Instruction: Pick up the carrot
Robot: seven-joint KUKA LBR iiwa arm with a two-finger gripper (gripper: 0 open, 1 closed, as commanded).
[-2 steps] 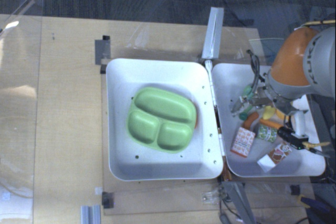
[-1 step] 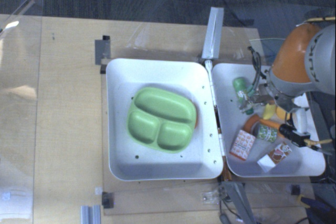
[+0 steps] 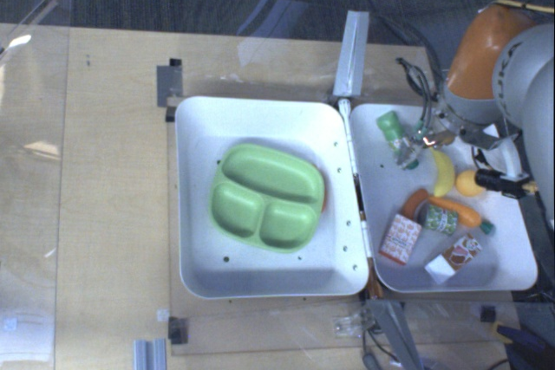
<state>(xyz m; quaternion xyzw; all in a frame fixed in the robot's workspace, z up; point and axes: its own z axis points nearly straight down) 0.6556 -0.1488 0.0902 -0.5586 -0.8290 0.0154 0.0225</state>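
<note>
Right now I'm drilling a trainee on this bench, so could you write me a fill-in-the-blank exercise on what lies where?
1. The green divided plate lies in the ____ bin of the camera view.
2. The plate has ____ compartments.
3. The carrot lies in the right bin, just below the ____ banana.
4. The gripper hangs over the ____ bin.

Missing words: left; three; yellow; right

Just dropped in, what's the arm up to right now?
The gripper is down in the right bin, near its far end beside a green bottle and the banana. The carrot lies further toward the near side, not yet picked. The left bin holds a green divided tray.
</note>
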